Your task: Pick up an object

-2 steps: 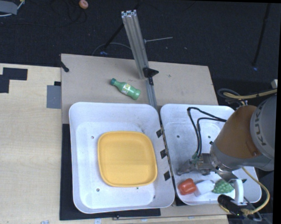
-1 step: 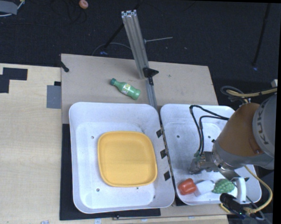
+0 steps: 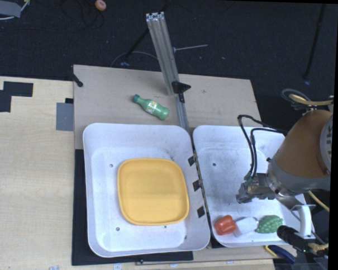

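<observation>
1. Bins: two shallow white bins, rounded corners, matte and faintly speckled floors; the left bin point(image 3: 95, 156) fills the lower centre of the frame, the right bin point(image 3: 224, 145) sits just beside it at lower right; small black clips line the seam between them.
2. Left bin contents: one yellow plate point(image 3: 153, 191), smooth plastic, rounded-square shape, lying flat in the middle of the bin.
3. Right bin contents: two objects along the lower edge; one red object point(image 3: 225, 224), smooth, rounded, at lower left of that bin; one green object point(image 3: 269, 224), bumpy surface, oval, long axis roughly left to right, near the lower right; a pale patch lies between them, nature unclear.
4. Outside the bins: one green bottle point(image 3: 150, 106) lying on its side on the bare board at upper centre; long axis runs upper left to lower right, cap end toward the upper left.
5. Tool: gripper point(image 3: 249, 192) low over the right bin floor, above and between the red and green objects, apart from both; whether it is spread or closed cannot be told from this view; nothing seen in its grasp.
</observation>
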`<state>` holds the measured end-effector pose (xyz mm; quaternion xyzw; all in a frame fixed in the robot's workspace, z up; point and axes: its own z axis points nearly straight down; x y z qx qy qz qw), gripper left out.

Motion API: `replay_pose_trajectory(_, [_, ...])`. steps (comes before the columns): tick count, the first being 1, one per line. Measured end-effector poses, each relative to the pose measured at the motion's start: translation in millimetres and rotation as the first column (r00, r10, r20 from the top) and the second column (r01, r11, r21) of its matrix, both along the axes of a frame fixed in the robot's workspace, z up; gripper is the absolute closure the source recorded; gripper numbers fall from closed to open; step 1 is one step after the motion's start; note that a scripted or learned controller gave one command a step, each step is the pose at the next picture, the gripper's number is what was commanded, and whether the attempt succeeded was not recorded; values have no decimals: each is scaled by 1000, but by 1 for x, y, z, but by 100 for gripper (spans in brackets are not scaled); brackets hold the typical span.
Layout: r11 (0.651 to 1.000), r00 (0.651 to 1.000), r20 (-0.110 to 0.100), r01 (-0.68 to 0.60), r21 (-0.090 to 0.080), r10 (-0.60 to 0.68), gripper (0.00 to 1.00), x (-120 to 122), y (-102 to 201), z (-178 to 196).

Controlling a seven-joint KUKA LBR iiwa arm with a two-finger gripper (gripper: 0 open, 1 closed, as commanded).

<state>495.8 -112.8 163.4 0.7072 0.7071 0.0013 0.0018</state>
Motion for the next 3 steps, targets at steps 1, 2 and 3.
replay_pose_trajectory(1, [1000, 1000, -1, 0, 0, 0, 100, -4, 0, 43])
replay_pose_trajectory(2, [1000, 1000, -1, 1, 0, -1, 100, -1, -10, 93])
replay_pose_trajectory(3, [1000, 1000, -5, -3, 1, 3, 100, -4, 43, 95])
